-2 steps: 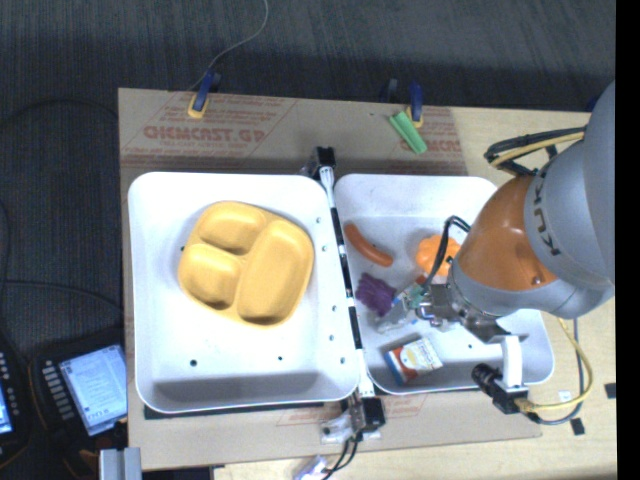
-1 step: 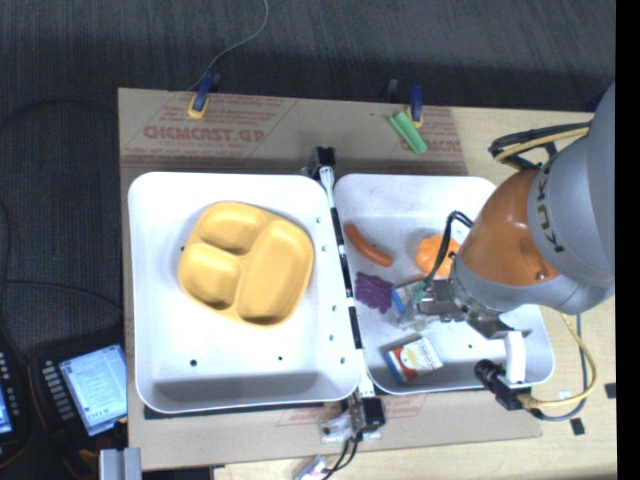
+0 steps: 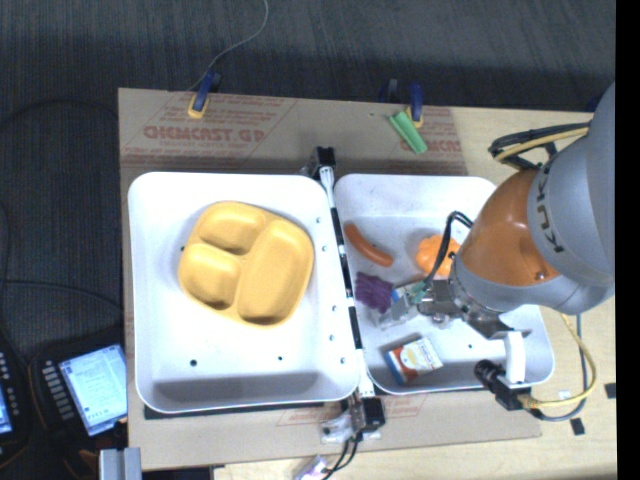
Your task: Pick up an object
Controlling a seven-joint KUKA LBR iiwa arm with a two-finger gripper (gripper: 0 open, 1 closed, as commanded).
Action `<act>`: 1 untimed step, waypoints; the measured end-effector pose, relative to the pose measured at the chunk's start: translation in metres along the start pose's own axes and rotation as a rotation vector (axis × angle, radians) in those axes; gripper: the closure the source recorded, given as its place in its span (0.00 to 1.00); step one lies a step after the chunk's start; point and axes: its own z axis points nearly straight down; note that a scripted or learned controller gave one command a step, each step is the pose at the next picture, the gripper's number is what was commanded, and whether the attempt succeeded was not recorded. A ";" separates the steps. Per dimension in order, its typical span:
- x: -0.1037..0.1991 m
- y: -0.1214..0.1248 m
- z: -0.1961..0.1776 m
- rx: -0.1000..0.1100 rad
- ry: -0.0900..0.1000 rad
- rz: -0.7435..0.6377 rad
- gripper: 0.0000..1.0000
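Observation:
The right bin (image 3: 400, 190) holds an orange sausage-shaped piece (image 3: 369, 247), a purple bunch (image 3: 373, 290), an orange round thing (image 3: 436, 252) partly hidden by the arm, and a small red, white and blue carton (image 3: 412, 358). My gripper (image 3: 415, 298) is low in the middle of this bin, just right of the purple bunch and above the carton. The arm's orange band (image 3: 505, 243) covers the bin's right part. A large yellow lumpy object (image 3: 246, 261) lies in the left bin (image 3: 160, 348).
A green marker-like piece (image 3: 408, 131) and blue clamps (image 3: 204, 93) sit on the cardboard behind the bins. A black divider strip (image 3: 338, 258) runs between the bins. A small screen (image 3: 88, 387) stands at the lower left, off the bench.

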 end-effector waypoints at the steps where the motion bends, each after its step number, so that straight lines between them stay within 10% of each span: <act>1: 0.002 0.005 0.011 0.011 0.004 0.000 0.00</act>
